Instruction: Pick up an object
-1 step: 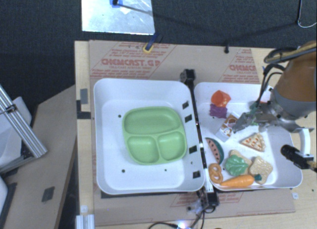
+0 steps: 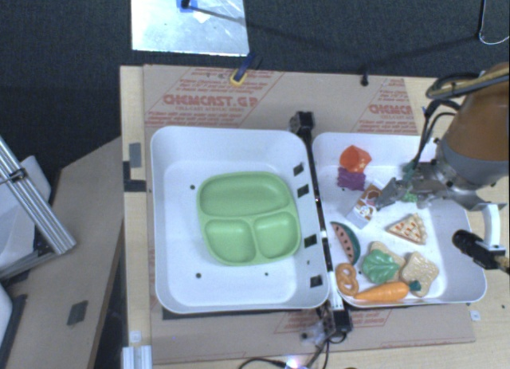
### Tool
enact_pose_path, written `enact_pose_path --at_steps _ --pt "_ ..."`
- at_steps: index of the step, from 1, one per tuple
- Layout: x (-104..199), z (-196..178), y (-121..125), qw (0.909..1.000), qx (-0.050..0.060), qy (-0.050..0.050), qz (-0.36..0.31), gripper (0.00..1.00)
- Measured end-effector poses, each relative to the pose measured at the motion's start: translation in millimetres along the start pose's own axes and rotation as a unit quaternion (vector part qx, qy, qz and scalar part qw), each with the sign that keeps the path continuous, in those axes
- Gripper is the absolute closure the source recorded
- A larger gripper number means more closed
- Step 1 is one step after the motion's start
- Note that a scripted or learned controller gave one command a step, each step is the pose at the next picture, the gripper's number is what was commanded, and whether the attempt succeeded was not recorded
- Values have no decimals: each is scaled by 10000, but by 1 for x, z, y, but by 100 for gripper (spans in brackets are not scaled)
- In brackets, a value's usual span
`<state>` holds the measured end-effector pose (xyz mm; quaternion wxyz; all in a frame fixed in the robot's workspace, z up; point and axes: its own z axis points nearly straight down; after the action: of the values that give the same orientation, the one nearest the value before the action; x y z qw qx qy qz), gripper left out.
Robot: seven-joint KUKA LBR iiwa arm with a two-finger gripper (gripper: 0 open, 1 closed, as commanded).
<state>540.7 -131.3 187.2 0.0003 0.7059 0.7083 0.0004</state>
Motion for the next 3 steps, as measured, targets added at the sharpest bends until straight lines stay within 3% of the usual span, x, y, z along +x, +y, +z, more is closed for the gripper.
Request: enact_pose_path --at_steps 1,2,3 --pt "3 60 7 10000 22 6 7 0" --pt "4 100 11 10000 -38 3 -2 0" --pt "3 92 9 10000 -14 -2 7 100"
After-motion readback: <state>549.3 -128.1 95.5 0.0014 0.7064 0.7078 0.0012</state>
